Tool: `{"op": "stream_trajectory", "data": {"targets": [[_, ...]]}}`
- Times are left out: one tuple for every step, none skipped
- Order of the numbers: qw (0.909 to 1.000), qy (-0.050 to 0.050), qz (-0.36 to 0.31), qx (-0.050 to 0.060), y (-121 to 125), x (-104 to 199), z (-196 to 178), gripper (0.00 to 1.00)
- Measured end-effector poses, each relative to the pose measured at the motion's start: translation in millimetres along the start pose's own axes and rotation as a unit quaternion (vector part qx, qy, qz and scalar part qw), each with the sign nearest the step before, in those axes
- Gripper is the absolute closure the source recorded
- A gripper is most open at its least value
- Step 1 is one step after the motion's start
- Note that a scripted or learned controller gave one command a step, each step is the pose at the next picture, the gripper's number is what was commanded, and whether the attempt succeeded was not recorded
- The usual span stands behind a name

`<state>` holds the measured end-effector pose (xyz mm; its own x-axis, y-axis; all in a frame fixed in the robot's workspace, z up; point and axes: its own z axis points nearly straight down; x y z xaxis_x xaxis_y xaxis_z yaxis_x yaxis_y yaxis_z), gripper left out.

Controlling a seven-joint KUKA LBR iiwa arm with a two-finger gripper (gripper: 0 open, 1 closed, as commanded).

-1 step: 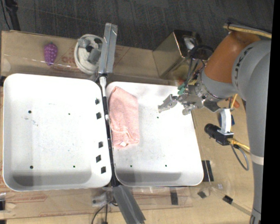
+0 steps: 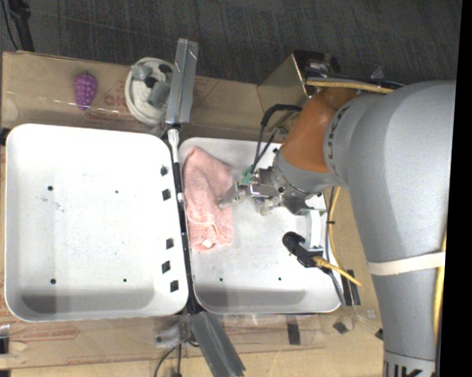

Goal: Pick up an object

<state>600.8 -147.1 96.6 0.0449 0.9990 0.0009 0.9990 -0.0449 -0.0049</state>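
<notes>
Reaching into the right bin [image 2: 253,292], your hand [image 2: 246,184] sits low at the right edge of the pink cloth [image 2: 207,202].
You cannot tell whether the hand is wide or narrow. The crumpled cloth lies along this bin's left wall; a small purple object [image 2: 85,89] rests on the table [image 2: 43,76] behind the left bin [image 2: 27,211].

The shallow white left bin [image 2: 83,214] offers a wide bare floor, open to approach from above. In the shallow white right bin [image 2: 255,268], a crumpled pink cloth [image 2: 207,202] lies along the left wall (close against the raised divider with black clips [image 2: 171,243]). The bulky grey arm [image 2: 380,177] overhangs the right side. Bare floor shows between them, lower in the view.
</notes>
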Motion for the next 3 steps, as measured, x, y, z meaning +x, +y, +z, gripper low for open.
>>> {"op": "stream_trajectory", "data": {"targets": [[0.9979, -0.001, -0.065, -0.001, -32.6, 41.4, 4.6, 0.0], [0.9953, -0.001, -0.096, -0.001, 53.8, 48.3, 4.1, 0.0], [0.9979, 0.0, -0.065, -0.002, 56.6, -12.9, -28.0, 0.0]]}}
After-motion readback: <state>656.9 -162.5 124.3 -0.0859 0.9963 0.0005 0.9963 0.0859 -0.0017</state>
